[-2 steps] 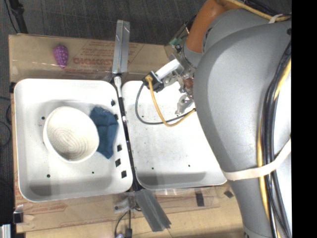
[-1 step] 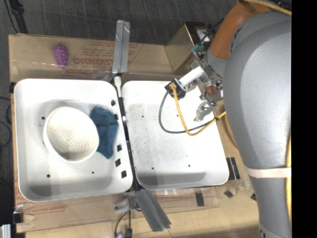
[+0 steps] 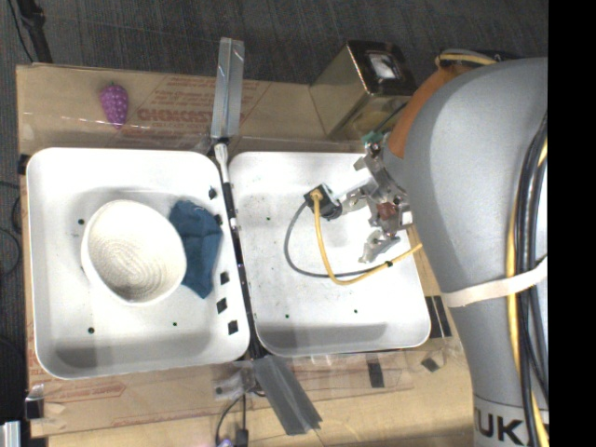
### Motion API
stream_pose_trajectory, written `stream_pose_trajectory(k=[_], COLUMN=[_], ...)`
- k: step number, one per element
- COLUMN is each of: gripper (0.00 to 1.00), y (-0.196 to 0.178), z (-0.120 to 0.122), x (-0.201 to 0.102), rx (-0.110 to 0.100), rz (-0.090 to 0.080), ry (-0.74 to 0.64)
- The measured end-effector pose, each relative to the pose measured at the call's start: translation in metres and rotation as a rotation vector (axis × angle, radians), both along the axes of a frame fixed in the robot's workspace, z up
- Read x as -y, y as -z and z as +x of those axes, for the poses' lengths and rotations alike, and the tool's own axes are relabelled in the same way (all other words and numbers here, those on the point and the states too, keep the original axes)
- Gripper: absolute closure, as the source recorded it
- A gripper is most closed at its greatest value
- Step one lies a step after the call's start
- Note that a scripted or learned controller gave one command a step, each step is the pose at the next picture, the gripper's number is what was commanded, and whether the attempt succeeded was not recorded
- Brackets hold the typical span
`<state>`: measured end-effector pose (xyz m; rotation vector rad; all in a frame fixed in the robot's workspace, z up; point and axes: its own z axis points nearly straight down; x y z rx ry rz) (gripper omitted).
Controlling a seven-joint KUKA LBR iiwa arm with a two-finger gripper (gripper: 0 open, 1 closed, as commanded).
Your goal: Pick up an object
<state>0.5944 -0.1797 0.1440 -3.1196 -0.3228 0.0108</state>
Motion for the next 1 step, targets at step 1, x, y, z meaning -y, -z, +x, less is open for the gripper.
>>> stream_pose_trajectory(k=[1], gripper=[0.0], y=[-0.0889], z=[0.0176], x=[0.0197], rx=[0.005], rz=[0.0], ry=[-0.197])
